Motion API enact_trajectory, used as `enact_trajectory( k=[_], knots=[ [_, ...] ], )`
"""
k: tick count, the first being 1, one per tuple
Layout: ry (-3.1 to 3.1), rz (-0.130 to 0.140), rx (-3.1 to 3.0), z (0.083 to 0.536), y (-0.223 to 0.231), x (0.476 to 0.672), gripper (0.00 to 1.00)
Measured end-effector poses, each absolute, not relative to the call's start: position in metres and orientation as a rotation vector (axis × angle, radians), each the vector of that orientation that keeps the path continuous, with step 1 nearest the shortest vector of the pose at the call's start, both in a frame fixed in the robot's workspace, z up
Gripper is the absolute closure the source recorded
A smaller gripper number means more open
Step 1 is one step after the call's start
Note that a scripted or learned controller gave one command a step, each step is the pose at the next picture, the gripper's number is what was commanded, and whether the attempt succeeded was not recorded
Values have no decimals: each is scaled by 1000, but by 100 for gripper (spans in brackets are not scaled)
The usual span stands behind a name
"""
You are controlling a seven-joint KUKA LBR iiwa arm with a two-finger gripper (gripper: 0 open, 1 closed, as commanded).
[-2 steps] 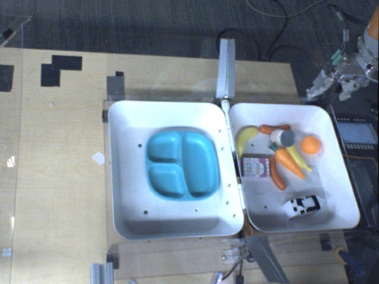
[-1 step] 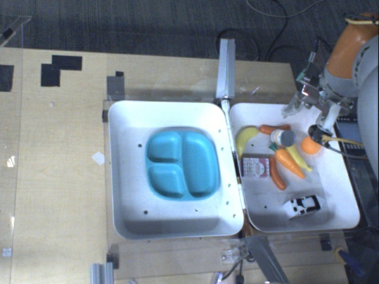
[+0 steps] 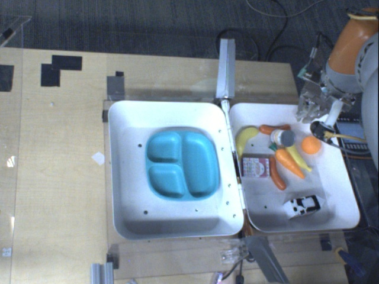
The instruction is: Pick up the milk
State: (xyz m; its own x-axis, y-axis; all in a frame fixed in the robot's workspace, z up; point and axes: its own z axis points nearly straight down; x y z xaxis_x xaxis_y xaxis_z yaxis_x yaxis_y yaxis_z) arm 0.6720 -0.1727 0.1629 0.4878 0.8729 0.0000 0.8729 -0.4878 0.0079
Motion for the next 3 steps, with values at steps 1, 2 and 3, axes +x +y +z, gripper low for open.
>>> enact_trajectory(
  k=[1,2,3],
  knots=[
    [1904,7,2491,289,-176,621,100],
    [2489,5,1904,298,-196,590,100],
    [2942,2,1065,414,-205,611,100]
  ],
)
